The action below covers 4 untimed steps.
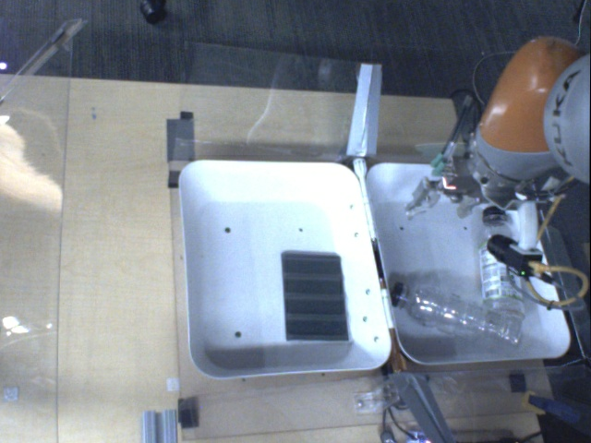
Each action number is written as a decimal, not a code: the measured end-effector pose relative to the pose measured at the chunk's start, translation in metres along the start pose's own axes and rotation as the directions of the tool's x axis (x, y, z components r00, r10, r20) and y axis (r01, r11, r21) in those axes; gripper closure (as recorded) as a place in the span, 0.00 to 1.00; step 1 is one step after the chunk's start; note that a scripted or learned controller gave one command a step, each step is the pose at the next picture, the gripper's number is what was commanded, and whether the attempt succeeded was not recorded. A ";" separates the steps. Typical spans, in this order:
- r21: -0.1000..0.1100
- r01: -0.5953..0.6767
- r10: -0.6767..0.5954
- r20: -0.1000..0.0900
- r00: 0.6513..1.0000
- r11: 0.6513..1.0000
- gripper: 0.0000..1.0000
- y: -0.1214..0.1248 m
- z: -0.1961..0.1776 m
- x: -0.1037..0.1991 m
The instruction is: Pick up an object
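A clear plastic bottle lies on its side along the front of the right bin, its dark cap pointing left. A smaller clear bottle lies just behind its right end. A black ribbed rectangular block lies flat in the left bin, toward the front right. My gripper hangs over the back of the right bin, under the orange band, well behind both bottles. I see nothing held in it.
The divider between the two bins runs just left of the gripper. Black and yellow cabling from the arm hangs over the right bin's right side, close to the small bottle. A clear panel covers the bench at left.
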<state>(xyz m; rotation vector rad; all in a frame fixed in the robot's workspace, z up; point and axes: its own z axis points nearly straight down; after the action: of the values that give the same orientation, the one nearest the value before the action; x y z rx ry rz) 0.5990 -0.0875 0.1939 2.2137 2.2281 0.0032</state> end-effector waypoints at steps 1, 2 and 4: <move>-0.003 -0.296 0.296 0.000 0.955 0.955 0.00 -0.011 -0.038 0.002; -0.002 -0.215 0.215 0.001 0.977 0.977 0.00 -0.016 -0.007 -0.059; -0.004 -0.029 0.029 0.001 1.000 1.000 0.00 -0.027 0.014 -0.086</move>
<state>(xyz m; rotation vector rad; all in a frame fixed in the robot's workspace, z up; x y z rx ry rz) 0.5724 -0.1734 0.1799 2.2425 2.1935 0.0062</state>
